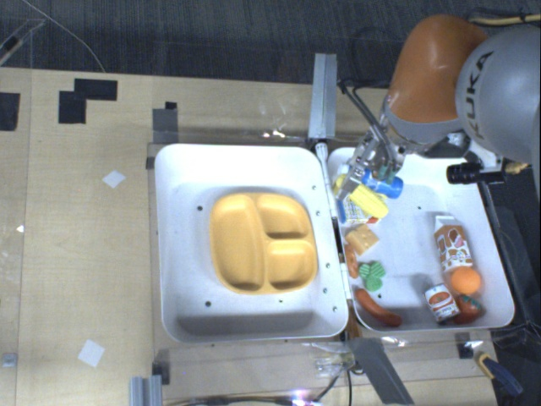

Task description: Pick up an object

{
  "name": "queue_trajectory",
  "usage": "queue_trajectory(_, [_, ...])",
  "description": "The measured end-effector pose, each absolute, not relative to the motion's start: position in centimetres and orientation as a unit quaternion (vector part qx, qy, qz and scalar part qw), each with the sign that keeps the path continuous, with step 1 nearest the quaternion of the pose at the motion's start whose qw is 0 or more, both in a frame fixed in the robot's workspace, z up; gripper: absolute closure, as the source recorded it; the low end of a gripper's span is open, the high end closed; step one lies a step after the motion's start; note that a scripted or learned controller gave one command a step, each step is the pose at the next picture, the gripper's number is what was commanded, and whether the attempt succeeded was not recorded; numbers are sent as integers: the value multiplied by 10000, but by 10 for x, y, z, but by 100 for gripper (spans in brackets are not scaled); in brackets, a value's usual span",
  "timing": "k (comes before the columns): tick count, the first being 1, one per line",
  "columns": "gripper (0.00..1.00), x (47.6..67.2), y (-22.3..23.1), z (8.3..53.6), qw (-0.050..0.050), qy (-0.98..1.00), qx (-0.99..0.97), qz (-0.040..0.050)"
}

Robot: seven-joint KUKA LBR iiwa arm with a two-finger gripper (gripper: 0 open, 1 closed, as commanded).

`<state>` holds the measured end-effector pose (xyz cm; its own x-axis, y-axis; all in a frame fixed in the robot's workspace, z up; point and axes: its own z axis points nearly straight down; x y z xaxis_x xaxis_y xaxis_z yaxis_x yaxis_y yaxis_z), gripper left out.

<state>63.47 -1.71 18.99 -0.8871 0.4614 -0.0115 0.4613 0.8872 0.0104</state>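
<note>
light: bright, even, from overhead
glare: white bins [177,227], mild
shadow: soft, bin wall at 6 o'clock
focus: slightly soft throughout

Open floor mid right bin [499,252]; toys crowded along its left wall and front.

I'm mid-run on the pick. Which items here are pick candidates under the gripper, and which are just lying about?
In play: gripper, low at the right bin's upper-left corner; yellow block and blue piece right under it.

Lying about: yellow divided tray in the left bin; green toy, sausage, orange, carton, small can.
</note>
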Motion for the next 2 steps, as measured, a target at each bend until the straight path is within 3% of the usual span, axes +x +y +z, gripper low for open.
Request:
queue_trajectory(1, [100,662,-19,188,54,9926,1211,10])
queue_trajectory(2, [100,633,-87,120,20,9842,1768,1])
